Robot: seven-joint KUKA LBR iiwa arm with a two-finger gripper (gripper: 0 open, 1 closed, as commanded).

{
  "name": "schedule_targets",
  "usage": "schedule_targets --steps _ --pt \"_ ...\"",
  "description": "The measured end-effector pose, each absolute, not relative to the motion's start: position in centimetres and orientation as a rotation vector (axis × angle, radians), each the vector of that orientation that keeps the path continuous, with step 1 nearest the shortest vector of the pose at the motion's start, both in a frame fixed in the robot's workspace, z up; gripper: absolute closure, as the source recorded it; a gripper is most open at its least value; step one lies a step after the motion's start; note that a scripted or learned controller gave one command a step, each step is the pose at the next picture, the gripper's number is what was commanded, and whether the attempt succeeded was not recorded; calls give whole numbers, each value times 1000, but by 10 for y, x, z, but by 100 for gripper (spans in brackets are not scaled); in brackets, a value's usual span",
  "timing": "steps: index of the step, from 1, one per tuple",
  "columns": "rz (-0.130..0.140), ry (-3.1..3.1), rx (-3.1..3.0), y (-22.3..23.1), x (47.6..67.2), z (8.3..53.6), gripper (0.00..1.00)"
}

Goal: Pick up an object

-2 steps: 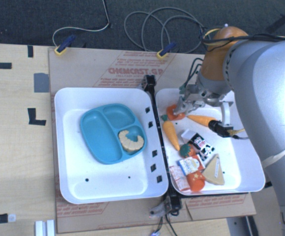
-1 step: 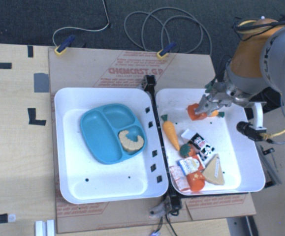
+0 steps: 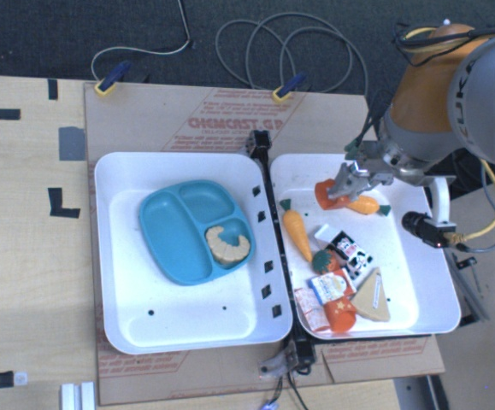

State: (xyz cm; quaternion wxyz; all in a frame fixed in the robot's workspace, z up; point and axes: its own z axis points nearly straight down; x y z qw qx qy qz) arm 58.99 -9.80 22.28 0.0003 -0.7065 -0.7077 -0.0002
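- The gripper (image 3: 347, 186) sits over a red-orange toy (image 3: 327, 195) in the right bin's (image 3: 435, 310) upper part; whether it grips it, I cannot tell.
- Just beside: one orange piece (image 3: 365, 205), one carrot (image 3: 297, 233).
- Lower right: several more toys crowded together.
- Left bin (image 3: 119, 254): one blue plate (image 3: 174, 229) with one biscuit (image 3: 228, 246).

Divided plate (image 3: 174, 229) in left bin (image 3: 110, 254); toy foods (image 3: 341, 272) in right bin (image 3: 427, 289).

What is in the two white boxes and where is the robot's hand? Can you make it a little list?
left bin: blue plate holding a bitten cookie
right bin: toy carrot, red and orange toys, black-and-white toy, cheese wedge, packets
gripper: low over the red and orange toys, at the right bin's far end
holding anything: cannot tell
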Motion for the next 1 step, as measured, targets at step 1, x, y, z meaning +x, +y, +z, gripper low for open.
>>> schedule_targets --steps 1 --pt "1 -2223 -2218 -67 579 225 100"
